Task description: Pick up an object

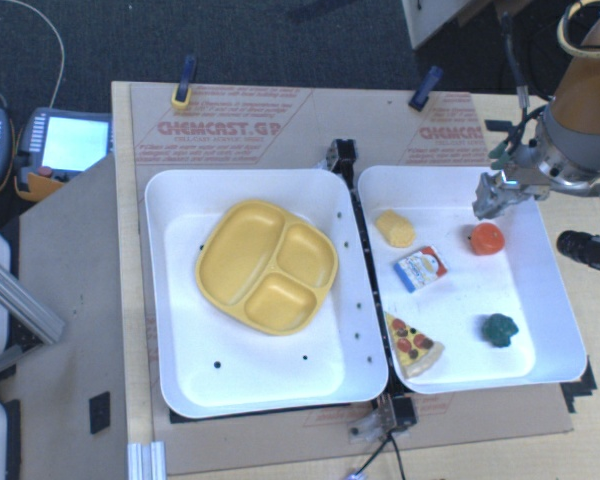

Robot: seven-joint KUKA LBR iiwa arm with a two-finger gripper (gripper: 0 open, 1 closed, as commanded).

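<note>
The right bin [540, 366] holds a red tomato [487, 239], a yellow lump of toy food [395, 229], a small blue and white carton [420, 268], a pizza slice [413, 343] and a green broccoli piece [499, 330]. My gripper [492, 200] hangs over the bin's far right part, just above and behind the tomato. Nothing shows between its fingers.
The left bin [180, 368] carries a yellow divided plate [267, 265]. A black clamp [342, 154] sits at the far end of the seam between the bins. Blue clips [185, 80] hold the cardboard at the back edge.
</note>
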